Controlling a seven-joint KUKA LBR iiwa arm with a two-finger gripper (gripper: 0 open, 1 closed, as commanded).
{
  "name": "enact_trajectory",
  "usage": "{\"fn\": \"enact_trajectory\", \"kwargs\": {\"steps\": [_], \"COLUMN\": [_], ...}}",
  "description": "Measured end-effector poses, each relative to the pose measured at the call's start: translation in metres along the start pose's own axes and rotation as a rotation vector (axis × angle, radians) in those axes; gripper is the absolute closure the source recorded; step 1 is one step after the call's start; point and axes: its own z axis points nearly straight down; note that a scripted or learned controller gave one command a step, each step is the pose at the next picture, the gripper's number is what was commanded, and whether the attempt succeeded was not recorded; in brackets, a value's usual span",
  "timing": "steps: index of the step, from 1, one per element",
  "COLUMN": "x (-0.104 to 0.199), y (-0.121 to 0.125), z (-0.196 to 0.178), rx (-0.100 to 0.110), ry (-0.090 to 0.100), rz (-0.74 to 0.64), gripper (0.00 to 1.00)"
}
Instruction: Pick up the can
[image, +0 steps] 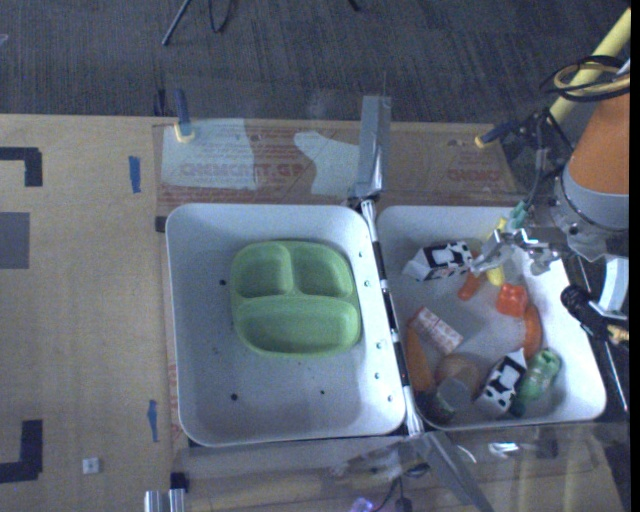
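Camera view shows the hand (515, 245) low at the far edge of the right bin (590, 400), whether open or closed cannot be told, so the approach step seems in hand; the next move likely needs reaching to the near edge, where the round, dull-metal can (455, 385) lies among soft packets.

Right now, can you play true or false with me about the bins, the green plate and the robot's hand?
1. The green plate lies in the left bin. True.
2. The green plate has toys piled on it. False: its compartments are bare.
3. The gripper is over the right bin. True.
4. The can is in the left bin. False: it lies near the front of the right bin, beside a cow-patterned carton.
5. The orange carrot lies along the right bin's left wall. True.
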Motion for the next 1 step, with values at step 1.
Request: {"fn": "enact_trajectory", "kwargs": {"steps": [1], "x": [0.0305], "y": [-0.0116], "z": [0.1142], "rx": [-0.003], "ry": [-0.001], "rz": [-0.011], "gripper": [0.00]}}
